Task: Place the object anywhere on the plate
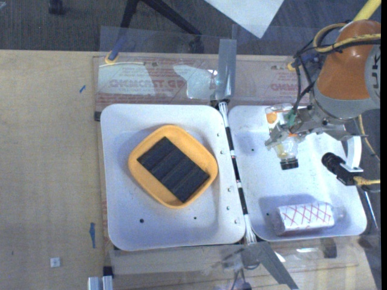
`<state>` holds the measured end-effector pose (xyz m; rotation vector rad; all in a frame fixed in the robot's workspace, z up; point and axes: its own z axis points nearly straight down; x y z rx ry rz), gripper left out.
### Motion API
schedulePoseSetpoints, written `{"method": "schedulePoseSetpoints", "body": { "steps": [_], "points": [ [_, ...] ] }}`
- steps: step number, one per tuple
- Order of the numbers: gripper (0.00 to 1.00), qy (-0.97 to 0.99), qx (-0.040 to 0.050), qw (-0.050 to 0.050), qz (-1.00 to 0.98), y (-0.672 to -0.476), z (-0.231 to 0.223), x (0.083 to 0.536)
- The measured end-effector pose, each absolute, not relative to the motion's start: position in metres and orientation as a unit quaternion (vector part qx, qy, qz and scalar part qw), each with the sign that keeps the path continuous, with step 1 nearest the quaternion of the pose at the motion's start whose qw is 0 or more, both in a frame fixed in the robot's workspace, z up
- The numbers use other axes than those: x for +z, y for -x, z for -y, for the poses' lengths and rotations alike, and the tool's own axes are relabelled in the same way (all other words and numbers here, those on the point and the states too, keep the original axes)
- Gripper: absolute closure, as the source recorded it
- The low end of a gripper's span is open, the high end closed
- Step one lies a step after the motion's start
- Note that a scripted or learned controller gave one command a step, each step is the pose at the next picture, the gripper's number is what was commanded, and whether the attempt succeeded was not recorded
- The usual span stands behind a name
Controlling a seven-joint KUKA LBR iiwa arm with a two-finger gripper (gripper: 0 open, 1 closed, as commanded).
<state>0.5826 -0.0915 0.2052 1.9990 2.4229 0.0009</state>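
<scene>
A yellow square plate (140, 175) with a dark ridged centre lies tilted in the middle of the left bin (121, 216). A white roll with a red lattice pattern (304, 215) lies on its side near the front of the right bin (257, 162). My gripper (288, 157) hangs over the back half of the right bin, pointing down, with the grey and orange arm (344, 71) behind it. It is well apart from the roll, which lies nearer the front edge. I see nothing held at its tip.
A black cylindrical part (337, 168) juts over the right bin's right rim. A raised seam (233, 162) divides the two bins. Behind them lie taped clear sheets (157, 83) and a metal bracket (226, 71). Bare wooden bench (48, 162) stretches to the left.
</scene>
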Motion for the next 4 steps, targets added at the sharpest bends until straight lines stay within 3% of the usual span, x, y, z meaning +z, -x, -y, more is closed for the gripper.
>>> {"method": "schedulePoseSetpoints", "body": {
  "steps": [1, 2, 3, 4],
  "points": [
    [1.0, -0.607, 0.0004, 0.001, -0.794, -0.583, 0.02, 0.251],
    [1.0, -0.581, -0.0011, -0.001, -0.814, -0.588, -0.061, 0.203],
    [1.0, -0.497, 0.0006, 0.001, -0.868, -0.622, -0.113, 0.191],
    [0.0, -0.497, 0.0011, 0.002, -0.868, -0.623, -0.113, 0.191]
  ]
}}
